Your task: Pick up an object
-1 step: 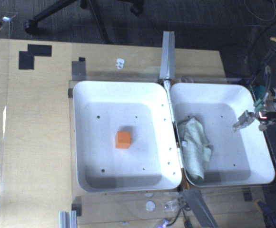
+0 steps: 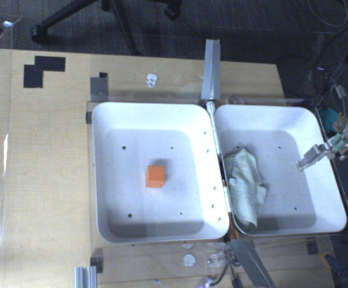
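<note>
Nearest the camera's foot, the bench [image 2: 42, 161] is bearing 2 white bins. In the right bin [image 2: 318, 224], 1 crumpled pale cloth [image 2: 246, 185] is lying against the left wall. In the left bin [image 2: 102, 221], 1 orange block [image 2: 155, 176] is sitting near the middle, upright and untouched. The gripper [image 2: 311, 158] is hanging over the right bin's right rim, well apart from both items; whether it is apart or together cannot be told.
</note>
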